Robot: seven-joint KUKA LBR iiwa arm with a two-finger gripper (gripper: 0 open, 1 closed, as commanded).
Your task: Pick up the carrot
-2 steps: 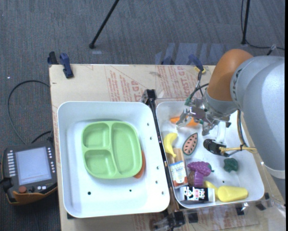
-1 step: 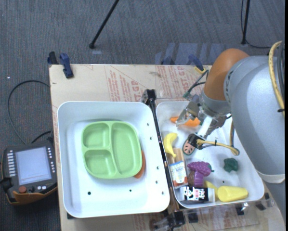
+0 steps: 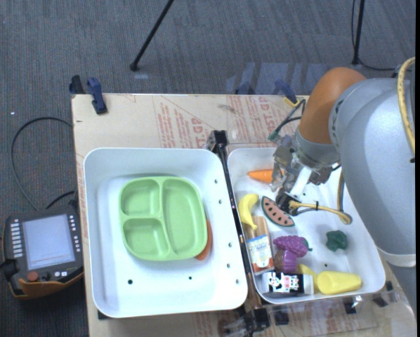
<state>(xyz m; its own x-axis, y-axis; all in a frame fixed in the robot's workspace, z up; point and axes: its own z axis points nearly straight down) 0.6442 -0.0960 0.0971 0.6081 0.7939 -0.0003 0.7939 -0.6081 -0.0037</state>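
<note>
The orange carrot (image 3: 261, 176) lies near the back left of the right bin (image 3: 368, 255), pointing left. My gripper (image 3: 285, 188) hangs just to the right of it, its dark fingers pointing down between the carrot and the watermelon slice (image 3: 276, 211). The carrot's right end is partly hidden behind the gripper. I see nothing between the fingers.
The right bin also holds a banana (image 3: 248, 209), purple grapes (image 3: 290, 245), green broccoli (image 3: 337, 241), a yellow lemon shape (image 3: 338, 282), a small carton (image 3: 259, 250) and a black-and-white box (image 3: 286, 283). A green divided plate (image 3: 162, 217) sits in the left bin (image 3: 101, 258).
</note>
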